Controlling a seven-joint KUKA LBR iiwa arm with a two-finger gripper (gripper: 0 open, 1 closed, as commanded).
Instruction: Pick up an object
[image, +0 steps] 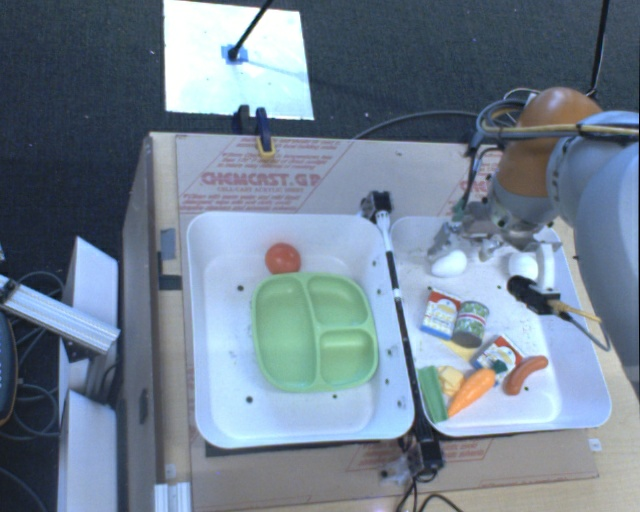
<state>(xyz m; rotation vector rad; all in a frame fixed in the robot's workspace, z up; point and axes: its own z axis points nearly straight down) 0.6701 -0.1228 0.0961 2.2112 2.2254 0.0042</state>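
My gripper (462, 250) hangs over the far end of the right bin (590, 400), with its fingers spread and nothing between them. A white egg (449, 263) lies just below its left finger, close to it or touching it. Nearer the front lie a small printed box (440, 313), a dark can (471, 322), a second small carton (497, 355), a carrot (472, 390), a sausage (526, 372), a pale yellow piece (452, 378) and a green piece (432, 392).
The left bin (215, 330) holds a green divided plate (313, 330) and a red tomato (283, 258) behind it. A black divider strip (396, 300) runs between the bins. A white rounded thing (521, 264) sits right of the gripper.
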